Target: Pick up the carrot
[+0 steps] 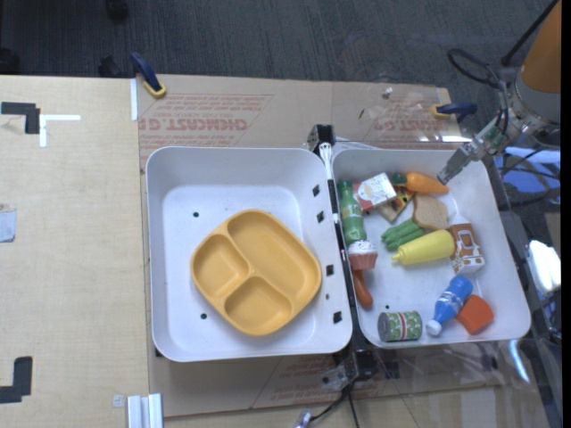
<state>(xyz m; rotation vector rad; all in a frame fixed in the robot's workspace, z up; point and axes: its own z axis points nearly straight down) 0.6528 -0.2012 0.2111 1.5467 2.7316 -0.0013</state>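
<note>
Carrot (426, 184) lies in the right bin (504, 266), near that bin's far wall, just beside and slightly below-left of the claw (449, 171). Its orange body points toward the claw tip, with the greenish end away from it; whether the two touch is too fine to tell. Whether the claw is spread or pressed together I cannot tell, since it shows as one dark slim tip.

On the carrot's side away from the claw sits a small white and red packet (377, 188), very close. Nearer the camera from the claw lies a slice of bread (432, 212), close under the carrot, then a green pea pod (403, 233) and a yellow mustard bottle (426, 248). A green bottle (349, 214) stands along the wall shared with the left bin (165, 266). Bare bin floor shows on the claw's right, along the right wall. Far from the claw, toward the camera, lie a blue bottle (450, 303), an orange block (475, 314) and a small can (400, 325).

A yellow divided plate (256, 272) rests in the left bin, well apart from the claw. The arm (535, 78) slants down from the upper right over the desk (71, 239).
</note>
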